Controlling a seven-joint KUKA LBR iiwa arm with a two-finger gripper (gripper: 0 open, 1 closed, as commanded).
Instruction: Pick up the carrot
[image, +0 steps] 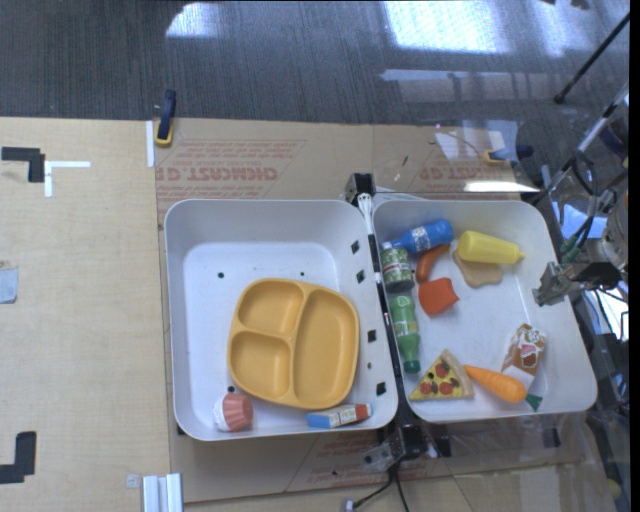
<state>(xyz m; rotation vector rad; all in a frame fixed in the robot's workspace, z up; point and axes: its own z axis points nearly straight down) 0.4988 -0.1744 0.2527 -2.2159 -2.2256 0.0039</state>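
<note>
Look first at the near edge of the right bin (570, 400). You see the carrot (497, 384) lying flat there, orange, with its green end pointing right toward the bin's near right corner. Just left of it sits a pizza slice (441, 380). Just beyond it stands a small snack bag (526, 349).

In the left bin (190, 300), at the near edge, you see a small pink cupcake (234, 411) and a little tube (339, 416). Behind them lies a yellow plate (295, 343) with three parts.

Go a bit farther in the right bin. A green bottle (403, 330) lies along the left wall, with a small can (396, 266) beyond it. Next to them you see a red block (437, 296) and a thin red-brown sausage (427, 263).

The tool (552, 285) is at the bin's right side, well apart from the carrot. It is dark and small here, so you cannot tell how far open it is. It has nothing in it that you can see.

At the far end lie a blue bottle (422, 238), a yellow bottle (488, 247) and a tan cookie (480, 272). Both bins rest on the desk (80, 300).
</note>
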